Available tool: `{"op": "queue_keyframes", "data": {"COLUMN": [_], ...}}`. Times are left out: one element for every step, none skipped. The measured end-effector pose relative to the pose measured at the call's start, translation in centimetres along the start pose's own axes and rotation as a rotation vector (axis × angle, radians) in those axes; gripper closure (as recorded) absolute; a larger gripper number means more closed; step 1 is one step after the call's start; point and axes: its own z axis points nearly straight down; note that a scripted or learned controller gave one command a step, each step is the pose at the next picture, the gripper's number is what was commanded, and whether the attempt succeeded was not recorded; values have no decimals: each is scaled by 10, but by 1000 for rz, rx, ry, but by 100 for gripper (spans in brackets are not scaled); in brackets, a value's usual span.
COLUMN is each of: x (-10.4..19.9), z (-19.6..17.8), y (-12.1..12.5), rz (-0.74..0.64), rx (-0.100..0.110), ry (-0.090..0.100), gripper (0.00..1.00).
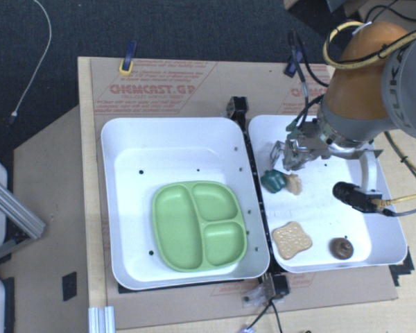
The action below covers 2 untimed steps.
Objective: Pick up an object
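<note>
Gripper: above teal object, right bin. Finger state: cannot tell. Nothing lifted; pick pending.

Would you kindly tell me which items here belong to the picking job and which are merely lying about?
Job:
two-finger gripper
small teal object
small tan lump
beige waffle-like biscuit
small brown round object
right white bin

Lying about:
green divided plate
left white bin
yellow clamp

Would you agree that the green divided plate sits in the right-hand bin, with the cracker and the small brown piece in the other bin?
Not quite: the camera view shows the green divided plate in the left bin. The cracker and small brown piece lie in the right bin.
</note>
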Motion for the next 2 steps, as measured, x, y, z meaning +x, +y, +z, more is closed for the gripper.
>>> {"op": "queue_keyframes", "data": {"x": [54, 107], "z": [-12, -21], "y": [-8, -10], "rz": [0, 1], "rx": [-3, -3], "ry": [-1, -1], "gripper": [100, 100]}}
